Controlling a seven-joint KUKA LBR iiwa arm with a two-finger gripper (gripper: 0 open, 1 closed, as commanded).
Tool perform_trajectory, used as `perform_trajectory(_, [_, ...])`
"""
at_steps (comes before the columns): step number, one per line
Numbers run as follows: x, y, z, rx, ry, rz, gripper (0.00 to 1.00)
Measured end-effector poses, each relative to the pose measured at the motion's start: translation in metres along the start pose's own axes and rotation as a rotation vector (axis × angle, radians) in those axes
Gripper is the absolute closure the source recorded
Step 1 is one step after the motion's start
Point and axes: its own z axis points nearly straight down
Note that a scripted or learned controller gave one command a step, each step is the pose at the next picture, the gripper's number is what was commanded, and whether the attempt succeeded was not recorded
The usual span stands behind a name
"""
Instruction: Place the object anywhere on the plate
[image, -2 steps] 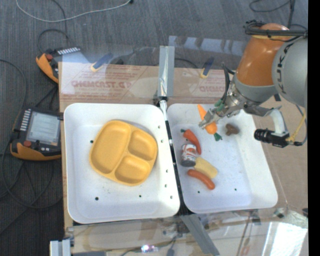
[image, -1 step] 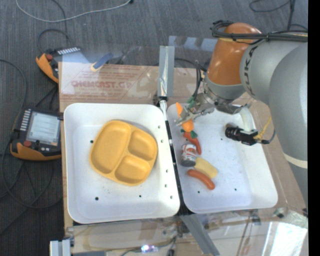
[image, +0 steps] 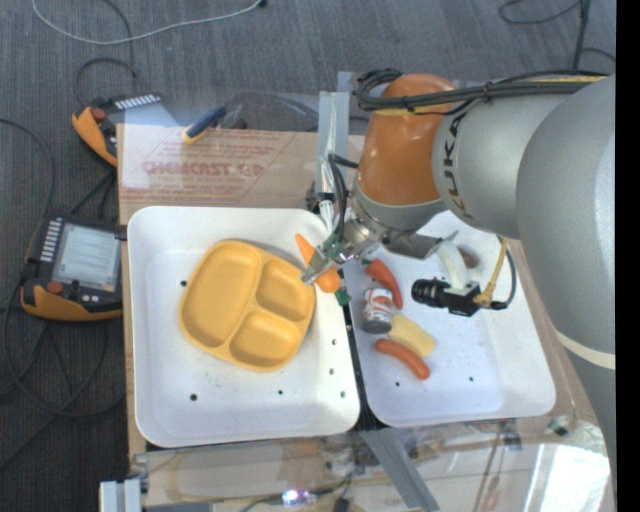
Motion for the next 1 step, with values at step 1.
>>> perform_trajectory(1, [-0.0008, -0.0003, -0.0001, 0.000, -0.001, 0.001, 0.00])
